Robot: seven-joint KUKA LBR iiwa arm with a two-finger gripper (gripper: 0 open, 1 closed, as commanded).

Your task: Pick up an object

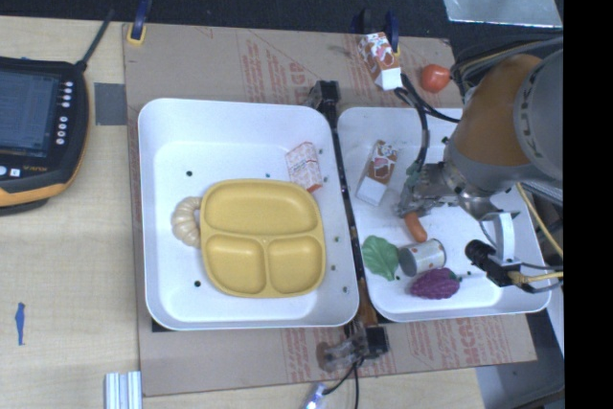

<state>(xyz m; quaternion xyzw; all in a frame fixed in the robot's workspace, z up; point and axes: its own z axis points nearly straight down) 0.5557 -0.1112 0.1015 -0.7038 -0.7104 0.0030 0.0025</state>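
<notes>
Your jaws point(419, 202) are down in the right bin point(479, 302), and you can't tell whether they're parted or closed from here. Just below them lies a small orange carrot piece point(415, 227), then a silver can point(422, 256), a green leaf point(380, 256) and a purple bunch point(435, 284). A small carton point(377, 170) sits to their left. Over in the left bin point(168, 134): a yellow divided tray point(261, 237), a beige shell-like toy point(186, 220) and a red-printed packet point(305, 166).
</notes>
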